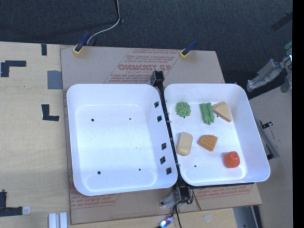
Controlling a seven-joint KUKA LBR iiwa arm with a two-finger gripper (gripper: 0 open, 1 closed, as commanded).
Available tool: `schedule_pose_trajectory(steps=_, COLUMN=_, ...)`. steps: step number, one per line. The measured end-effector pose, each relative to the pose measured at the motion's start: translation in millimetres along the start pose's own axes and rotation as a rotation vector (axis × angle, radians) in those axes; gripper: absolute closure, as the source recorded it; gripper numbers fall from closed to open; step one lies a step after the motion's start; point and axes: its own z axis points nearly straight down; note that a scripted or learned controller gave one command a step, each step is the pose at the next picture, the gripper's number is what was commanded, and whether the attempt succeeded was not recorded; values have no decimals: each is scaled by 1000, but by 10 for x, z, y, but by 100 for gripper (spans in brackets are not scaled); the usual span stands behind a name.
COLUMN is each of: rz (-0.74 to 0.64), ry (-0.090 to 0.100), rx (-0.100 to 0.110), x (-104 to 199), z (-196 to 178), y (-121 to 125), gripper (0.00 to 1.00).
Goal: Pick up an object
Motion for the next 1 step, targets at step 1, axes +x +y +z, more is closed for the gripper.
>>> schedule_pose_trajectory(steps=1, rz=3, ry=-1, rx=6, x=-14, z=-62, y=13, gripper=100)
